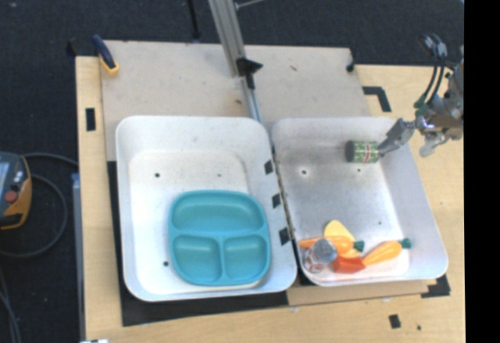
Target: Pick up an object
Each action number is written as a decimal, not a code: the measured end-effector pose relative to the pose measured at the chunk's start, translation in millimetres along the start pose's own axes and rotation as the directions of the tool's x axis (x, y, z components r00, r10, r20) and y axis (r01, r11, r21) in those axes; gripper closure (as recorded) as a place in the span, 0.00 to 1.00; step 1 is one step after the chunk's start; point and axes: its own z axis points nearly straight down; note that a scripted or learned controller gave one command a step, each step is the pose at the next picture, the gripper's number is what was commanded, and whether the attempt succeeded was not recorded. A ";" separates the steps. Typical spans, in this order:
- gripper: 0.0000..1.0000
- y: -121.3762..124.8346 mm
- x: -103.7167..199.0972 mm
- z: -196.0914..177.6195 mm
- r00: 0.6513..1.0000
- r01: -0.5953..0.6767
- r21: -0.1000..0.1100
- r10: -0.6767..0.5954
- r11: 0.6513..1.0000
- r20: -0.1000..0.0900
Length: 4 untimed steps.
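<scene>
The fingers (pixel 412 138) stand spread and grasping nothing — the small green can (pixel 362 151) lies on its side just beside one tip, so I judge it may roll away if nudged.

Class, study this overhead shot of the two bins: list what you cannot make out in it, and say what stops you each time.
- Gripper: at the view's right edge, small and blurred; open or shut cannot be told.
- Can: label too small to read; whether a finger touches it is unclear.
- Toy pile in the right bin's near corner: pieces overlap, so the count and kinds are uncertain.
- Arm: cut off by the right edge.
</scene>
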 end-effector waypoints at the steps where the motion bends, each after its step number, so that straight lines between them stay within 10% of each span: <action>1: 0.00 1.8 0.5 -6.0 1.000 0.003 -0.010 -0.003 1.000 0.002; 4: 0.00 3.8 6.2 146.1 1.000 0.002 -0.004 -0.002 1.000 0.002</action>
